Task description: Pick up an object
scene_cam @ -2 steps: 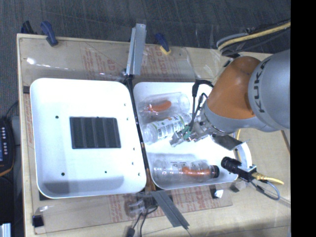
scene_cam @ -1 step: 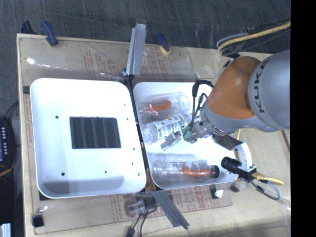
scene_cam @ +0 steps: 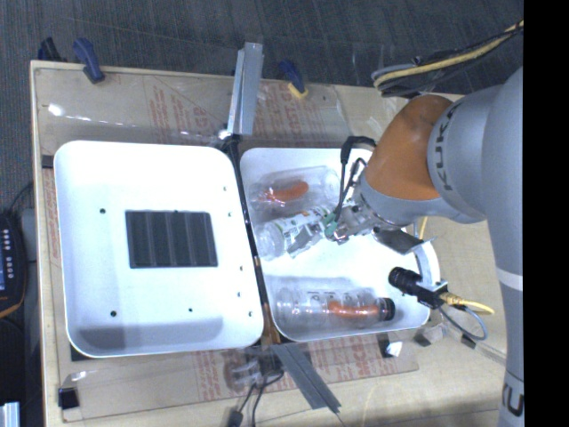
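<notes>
- The gripper (scene_cam: 336, 227) hangs low in the right-hand shallow white bin (scene_cam: 373, 265); I cannot tell how its tips stand, because the grey arm with the orange band (scene_cam: 418, 163) covers much of the wrist.
- Touching or just beside the tips, on their left, lies a small clear plastic bottle with a pale label (scene_cam: 289, 232), tilted across the bin floor; whether it is gripped I cannot tell.
- Just above the tips sits a clear plastic packet with an orange-red item inside (scene_cam: 286, 190).
- Well below the tips, along the near wall, lies a larger clear plastic bottle with an orange insert and a dark cap (scene_cam: 333, 306).
- Far to the left of the tips stands the 2nd white bin with a dark ribbed rectangle on its floor (scene_cam: 171, 238).
- Judged step: the descent onto the small bottle, at or near the grasp.
- The next move calls for a firm close on the bottle's body, then a straight lift; a smooth round bottle may roll or slip.
</notes>
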Motion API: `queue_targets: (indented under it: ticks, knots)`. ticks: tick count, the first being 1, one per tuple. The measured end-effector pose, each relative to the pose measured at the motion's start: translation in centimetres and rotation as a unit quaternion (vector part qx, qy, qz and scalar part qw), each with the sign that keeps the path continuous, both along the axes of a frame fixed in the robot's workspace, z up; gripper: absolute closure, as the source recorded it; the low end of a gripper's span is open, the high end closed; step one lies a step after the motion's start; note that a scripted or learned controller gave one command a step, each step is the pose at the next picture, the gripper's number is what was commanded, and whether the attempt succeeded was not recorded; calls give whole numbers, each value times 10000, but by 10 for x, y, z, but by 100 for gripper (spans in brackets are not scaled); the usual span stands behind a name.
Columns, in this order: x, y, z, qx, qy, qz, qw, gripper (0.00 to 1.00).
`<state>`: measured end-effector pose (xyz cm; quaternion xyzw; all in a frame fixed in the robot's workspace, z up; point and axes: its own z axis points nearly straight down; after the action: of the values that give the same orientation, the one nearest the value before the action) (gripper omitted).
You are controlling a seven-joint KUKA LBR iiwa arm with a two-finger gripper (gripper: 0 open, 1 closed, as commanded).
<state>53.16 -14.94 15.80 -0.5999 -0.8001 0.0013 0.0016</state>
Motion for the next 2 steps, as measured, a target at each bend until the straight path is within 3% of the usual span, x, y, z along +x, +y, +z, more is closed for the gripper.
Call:
queue_targets:
  ticks: [1, 2]
  knots:
    - [56, -5, -29, -70, -181, 875, 9960, 0]
    - [95, -30, -66, 14, 30, 368, 9993, 0]
